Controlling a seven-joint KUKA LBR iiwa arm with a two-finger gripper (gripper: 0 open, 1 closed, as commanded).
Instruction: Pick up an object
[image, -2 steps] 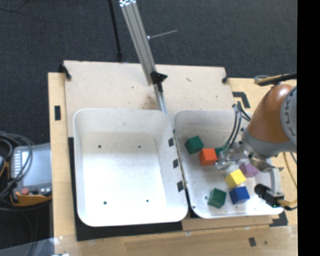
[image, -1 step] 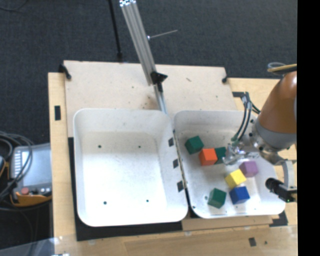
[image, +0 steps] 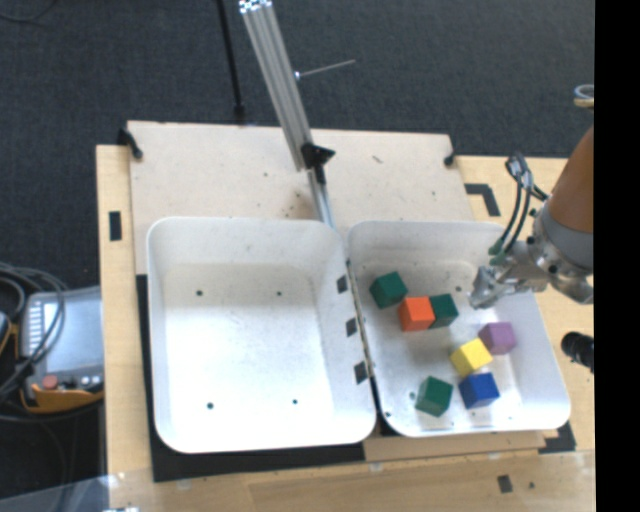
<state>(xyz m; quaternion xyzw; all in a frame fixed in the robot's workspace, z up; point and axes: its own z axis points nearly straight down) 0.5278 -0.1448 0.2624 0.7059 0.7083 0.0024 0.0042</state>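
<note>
Even, bright light from above; the two shallow white plastic bins (image: 250, 330) look slightly overexposed, shadows are soft, the picture is mildly blurred.

- A pale wooden bench (image: 118, 300) stands on dark grey carpet (image: 120, 60).
- A lighter board (image: 220, 170) lies on the bench's far half.
- A metal rail (image: 280, 85) rises at a slant from the board's middle.
- Left of the bench, black cables (image: 15, 300) curl beside a grey and orange handset (image: 62, 350).
</note>
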